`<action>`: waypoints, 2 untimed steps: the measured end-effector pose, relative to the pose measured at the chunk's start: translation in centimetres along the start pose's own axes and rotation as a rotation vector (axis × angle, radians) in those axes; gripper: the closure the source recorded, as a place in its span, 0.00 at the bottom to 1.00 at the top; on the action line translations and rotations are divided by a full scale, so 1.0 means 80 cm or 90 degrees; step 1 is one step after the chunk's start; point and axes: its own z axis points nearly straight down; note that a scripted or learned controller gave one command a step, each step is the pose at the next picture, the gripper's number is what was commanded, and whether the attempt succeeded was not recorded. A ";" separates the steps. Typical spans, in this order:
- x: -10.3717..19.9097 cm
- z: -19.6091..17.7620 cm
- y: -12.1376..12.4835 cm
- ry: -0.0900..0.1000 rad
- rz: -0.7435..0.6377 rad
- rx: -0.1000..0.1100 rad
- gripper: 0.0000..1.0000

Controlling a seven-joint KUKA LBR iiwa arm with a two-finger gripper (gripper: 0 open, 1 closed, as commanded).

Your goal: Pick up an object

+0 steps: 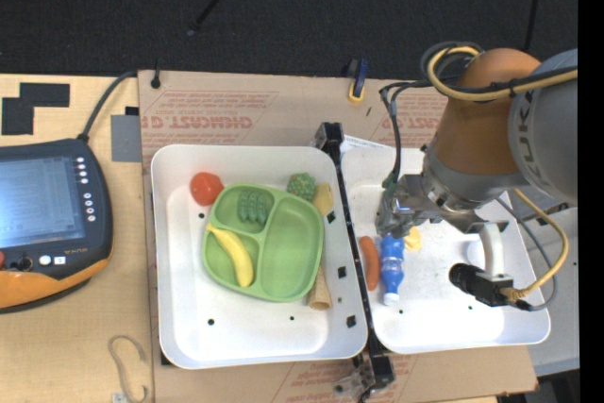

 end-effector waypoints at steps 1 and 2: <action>0.069 -0.015 -0.008 0.000 -0.001 -0.001 1.00; 0.080 -0.011 0.014 -0.001 0.002 -0.001 1.00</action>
